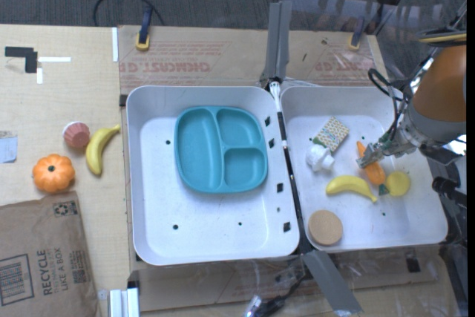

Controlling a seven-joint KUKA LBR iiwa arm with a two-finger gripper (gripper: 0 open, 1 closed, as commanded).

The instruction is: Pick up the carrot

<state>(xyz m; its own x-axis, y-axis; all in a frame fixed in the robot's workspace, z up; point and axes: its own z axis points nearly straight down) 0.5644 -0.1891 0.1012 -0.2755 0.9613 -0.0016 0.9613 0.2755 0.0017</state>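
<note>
While the grey arm (pixel 438 96) with its orange band reaches in from the right, its gripper (pixel 378 152) sits low over the right bin (pixel 423 234), directly at the carrot (pixel 369 165); the fingers are too small and blurred to judge, so I cannot tell whether they are spread, closed, or actually pinching the carrot. The carrot lies in the right part of that bin, touching or just under the gripper tip, with a yellow lemon-like fruit (pixel 398 184) just beside it on the right and a banana (pixel 351 187) just to its lower left. Two white bins sit side by side: the left bin (pixel 148 234) holds one teal divided plate (pixel 220 148) with three compartments. One brown cardboard sheet (pixel 44 256) printed "RECYCLE" lies at the lower left of the bench. The right bin also holds one round tan cookie-like disc (pixel 325 227) near its front edge, one patterned yellow-green packet (pixel 331 134), and one small white object (pixel 320 157) just below that packet. On the bench left of the bins lie one small pumpkin (pixel 53 173), a second banana (pixel 99 148), making two bananas in all, and one pinkish cupcake-like item (pixel 76 135) touching that banana's upper end.
</note>
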